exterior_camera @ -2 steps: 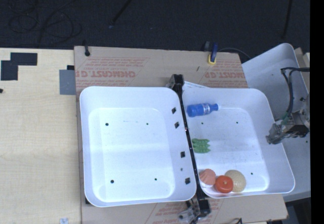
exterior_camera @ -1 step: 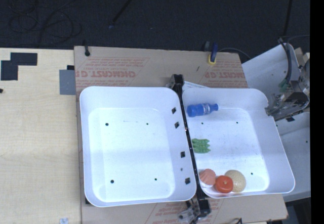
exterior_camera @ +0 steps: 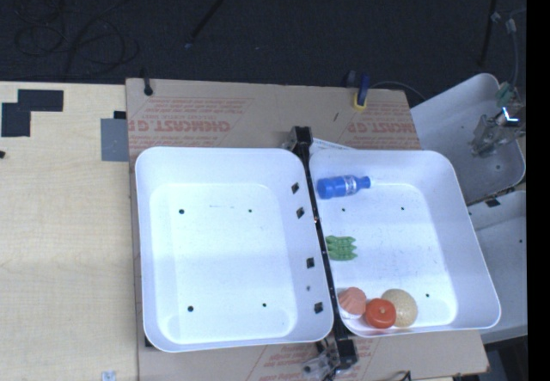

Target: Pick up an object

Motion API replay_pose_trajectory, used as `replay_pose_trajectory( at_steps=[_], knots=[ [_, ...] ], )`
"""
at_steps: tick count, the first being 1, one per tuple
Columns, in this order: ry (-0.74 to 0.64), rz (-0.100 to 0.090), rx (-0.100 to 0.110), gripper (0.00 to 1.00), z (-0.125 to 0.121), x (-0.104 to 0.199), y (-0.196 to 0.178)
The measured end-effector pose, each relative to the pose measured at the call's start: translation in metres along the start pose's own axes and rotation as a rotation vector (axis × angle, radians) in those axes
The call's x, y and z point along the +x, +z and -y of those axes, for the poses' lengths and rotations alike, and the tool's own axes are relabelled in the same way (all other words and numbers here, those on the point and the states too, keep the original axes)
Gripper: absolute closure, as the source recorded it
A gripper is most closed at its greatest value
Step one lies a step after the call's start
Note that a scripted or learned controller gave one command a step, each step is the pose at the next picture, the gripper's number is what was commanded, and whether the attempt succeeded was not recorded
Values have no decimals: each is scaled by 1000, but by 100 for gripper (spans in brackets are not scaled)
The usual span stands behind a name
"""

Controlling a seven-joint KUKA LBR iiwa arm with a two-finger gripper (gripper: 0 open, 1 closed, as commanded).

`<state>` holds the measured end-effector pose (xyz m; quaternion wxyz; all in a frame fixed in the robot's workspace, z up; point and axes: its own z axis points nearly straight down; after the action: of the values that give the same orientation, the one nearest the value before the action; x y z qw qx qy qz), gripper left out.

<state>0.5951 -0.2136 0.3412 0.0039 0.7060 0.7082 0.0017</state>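
Bright even overhead light, white bins [exterior_camera: 146,199] glaring, background dark, slightly soft

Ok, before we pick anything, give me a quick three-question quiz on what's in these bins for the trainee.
1. True or false: the blue bottle lies on its side in the right bin.
2. Which thing lies between the bottle and the cluster at the near edge? A) a yellow cup B) the green item C) a black block
3. Fill in: the red round piece sits between the pink piece and the ____ round piece.

Key: 1 true; 2 B; 3 tan.
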Motion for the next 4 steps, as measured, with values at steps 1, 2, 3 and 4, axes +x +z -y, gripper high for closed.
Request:
replay_pose_trajectory(
  at_steps=[1, 2, 3, 4],
  knots=[
    [1, -1, 3, 100, -18, 0, -60],
    [-1, -3, 12, 100, -37, 1, -21],
    [-2, -1, 4, 100, -51, 1, -72],
    [5, -4, 12, 100, 3, 0, -50]
  ],
)
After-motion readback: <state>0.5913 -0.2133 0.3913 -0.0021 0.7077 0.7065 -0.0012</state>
